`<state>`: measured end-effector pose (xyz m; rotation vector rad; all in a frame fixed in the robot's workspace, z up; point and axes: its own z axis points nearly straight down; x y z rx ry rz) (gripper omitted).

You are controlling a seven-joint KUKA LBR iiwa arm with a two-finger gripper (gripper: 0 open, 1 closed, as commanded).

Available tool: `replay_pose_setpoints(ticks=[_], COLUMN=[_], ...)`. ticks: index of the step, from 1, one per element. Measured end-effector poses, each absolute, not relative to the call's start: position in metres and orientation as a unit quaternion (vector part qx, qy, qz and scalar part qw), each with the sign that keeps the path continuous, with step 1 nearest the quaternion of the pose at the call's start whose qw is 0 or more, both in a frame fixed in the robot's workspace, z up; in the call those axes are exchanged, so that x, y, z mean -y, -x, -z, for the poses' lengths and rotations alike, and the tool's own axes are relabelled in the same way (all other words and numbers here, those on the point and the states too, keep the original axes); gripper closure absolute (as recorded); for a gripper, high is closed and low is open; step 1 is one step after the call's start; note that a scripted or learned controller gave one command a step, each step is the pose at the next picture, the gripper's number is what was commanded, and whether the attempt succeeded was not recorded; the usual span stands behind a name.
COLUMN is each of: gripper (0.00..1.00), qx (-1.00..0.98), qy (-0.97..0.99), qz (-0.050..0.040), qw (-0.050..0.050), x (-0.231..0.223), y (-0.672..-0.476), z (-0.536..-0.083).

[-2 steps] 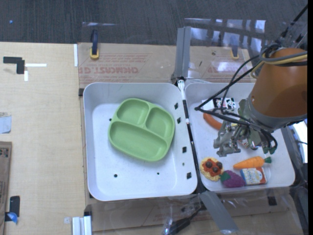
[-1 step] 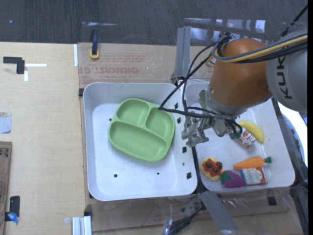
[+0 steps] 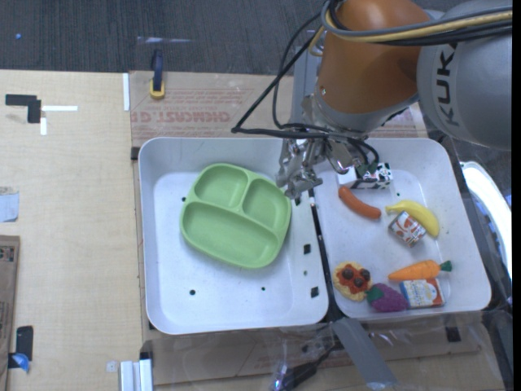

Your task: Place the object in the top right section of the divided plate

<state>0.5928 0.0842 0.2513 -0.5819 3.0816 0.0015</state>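
We see 2 white bins (image 3: 163,300) on the surface. The green divided plate (image 3: 236,214) lies in the left one. The end effector (image 3: 299,179) hovers at its top right edge; we cannot tell its grip. Light, rigid toy foods, probably easiest pinched across the middle, like the sausage (image 3: 359,203), sit in the right bin.

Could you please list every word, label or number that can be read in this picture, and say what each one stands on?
"KU", the visible start of white lettering, on the grey arm.
Red printed lettering on the cardboard behind the bins appears upside down; too blurred to read.
Print on the small carton and the small can in the right bin: too small to read.
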Motion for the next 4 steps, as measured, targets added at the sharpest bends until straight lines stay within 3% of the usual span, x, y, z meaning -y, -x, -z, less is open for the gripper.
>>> replay_pose_setpoints(ticks=[1, 2, 3, 4], gripper=[1.00, 1.00, 1.00, 1.00], qx=[-0.979, -0.994, -0.986, -0.992], qy=[0.203, 0.110, 0.165, 0.124], qz=[0.0000, -0.0002, 0.0001, -0.0001], qw=[0.003, 0.001, 0.002, 0.001], x=[-0.043, -0.045, -0.002, 0.021], y=[-0.571, -0.496, -0.502, -0.488], z=[-0.344, -0.312, -0.343, -0.307])
